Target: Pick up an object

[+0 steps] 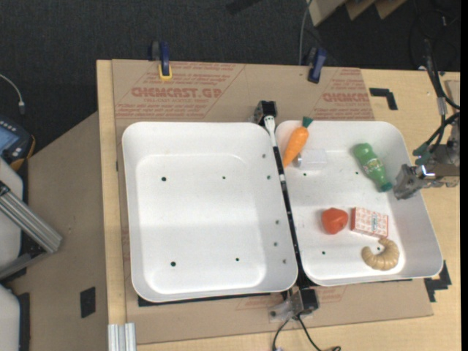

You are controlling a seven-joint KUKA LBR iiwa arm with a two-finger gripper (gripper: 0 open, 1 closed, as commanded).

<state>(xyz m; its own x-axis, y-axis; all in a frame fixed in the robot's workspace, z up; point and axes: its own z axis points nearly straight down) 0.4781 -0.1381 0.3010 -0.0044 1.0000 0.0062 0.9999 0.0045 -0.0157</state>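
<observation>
Tan and curled, a croissant-shaped toy [382,255] lies nearest at the front of the right bin [420,265], with a small printed card box [370,222] and a red tomato-like piece [334,220] just behind it; all look light, and the round red piece would likely roll unless pinched across its middle. Farther back lie a green bottle [371,165], probably slick, and an orange carrot [295,143] by the divider. The gripper [406,182] hovers at the bin's right edge beside the bottle, holding nothing visible; how wide its jaws stand I cannot tell.

Smooth matt white plastic bins [197,141], glossy green bottle [371,165], brown cardboard bench [241,86]
</observation>
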